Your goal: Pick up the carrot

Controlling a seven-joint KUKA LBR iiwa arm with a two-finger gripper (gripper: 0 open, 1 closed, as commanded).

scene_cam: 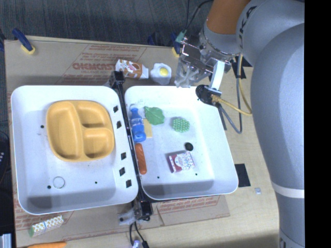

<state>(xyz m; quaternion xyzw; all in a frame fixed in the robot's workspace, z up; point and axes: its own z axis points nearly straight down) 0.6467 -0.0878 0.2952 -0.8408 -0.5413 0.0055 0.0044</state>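
Note:
The carrot (140,159), a short orange stick, lies in the right bin (220,154) against its left wall, just below a blue bottle (136,124). My gripper (185,79) hangs over the far rim of the right bin, well behind and to the right of the carrot. It touches none of the objects in the bin.
The right bin also holds a green leaf (154,115), a green dotted ball (180,124), a small black piece (189,147) and a red packet (181,162). A yellow divided plate (80,129) sits in the left bin (26,159). Behind the bins lie a small carton (129,68) and a fried egg toy (161,73).

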